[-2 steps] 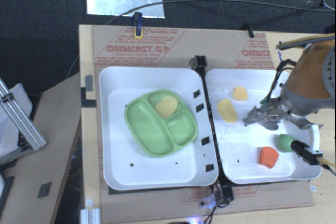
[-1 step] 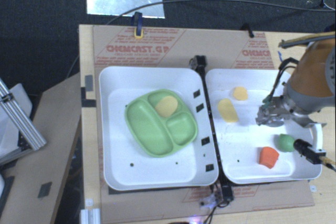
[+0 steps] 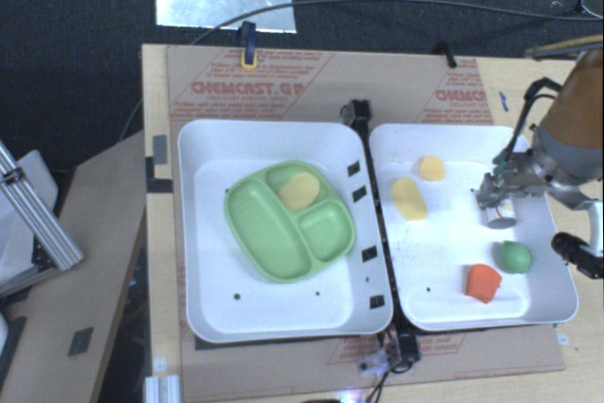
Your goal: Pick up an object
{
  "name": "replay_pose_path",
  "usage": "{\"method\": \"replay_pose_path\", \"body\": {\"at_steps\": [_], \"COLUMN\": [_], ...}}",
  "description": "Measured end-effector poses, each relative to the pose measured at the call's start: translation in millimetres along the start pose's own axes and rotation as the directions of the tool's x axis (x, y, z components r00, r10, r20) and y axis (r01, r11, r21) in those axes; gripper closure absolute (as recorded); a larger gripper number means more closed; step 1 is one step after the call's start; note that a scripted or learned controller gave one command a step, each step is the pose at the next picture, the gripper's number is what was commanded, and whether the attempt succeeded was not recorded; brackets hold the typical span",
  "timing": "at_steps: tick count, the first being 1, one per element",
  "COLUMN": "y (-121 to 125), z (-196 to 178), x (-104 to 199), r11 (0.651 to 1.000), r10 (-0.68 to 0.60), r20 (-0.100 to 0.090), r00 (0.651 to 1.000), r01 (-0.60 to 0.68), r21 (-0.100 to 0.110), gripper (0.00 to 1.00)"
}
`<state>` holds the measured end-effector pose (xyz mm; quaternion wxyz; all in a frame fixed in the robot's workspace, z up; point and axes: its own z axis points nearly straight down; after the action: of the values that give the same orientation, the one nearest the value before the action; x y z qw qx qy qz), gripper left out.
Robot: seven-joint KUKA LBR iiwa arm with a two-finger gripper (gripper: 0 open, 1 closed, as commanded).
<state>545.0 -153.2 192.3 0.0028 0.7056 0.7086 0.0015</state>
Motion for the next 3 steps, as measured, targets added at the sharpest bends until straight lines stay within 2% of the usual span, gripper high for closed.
{"method": "replay_pose_path", "body": {"at_steps": [1,3], "y": [2,33], "z": [-54,-53], "x": [0,94], "r11": [1.000,1.000], "r10": [-0.001,-0.004], "r20": [0.000,-0.002], "r00": [1.000,1.000], "r01": [0.001,0.004], "r21": [-0.001,0.004], "gripper": [1.00,1.00]}}
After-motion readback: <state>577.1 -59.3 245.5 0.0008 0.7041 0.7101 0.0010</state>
